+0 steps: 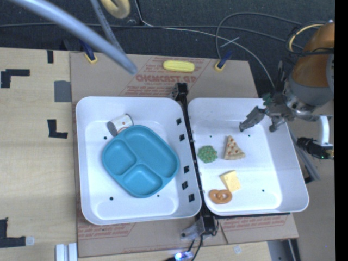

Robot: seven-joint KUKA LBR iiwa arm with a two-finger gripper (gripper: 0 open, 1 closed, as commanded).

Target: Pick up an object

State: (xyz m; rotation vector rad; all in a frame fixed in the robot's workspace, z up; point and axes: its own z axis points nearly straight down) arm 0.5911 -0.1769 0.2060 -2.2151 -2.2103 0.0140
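Right bin (283,194) holds broccoli (207,154), pizza slice (234,148), cheese (231,181) and pretzel (221,196), all loose on its floor. Gripper (262,120) over the bin's far right, fingers spread, gripping nothing. Left bin (89,145): blue tray (140,160), small can (119,125) just beyond it.
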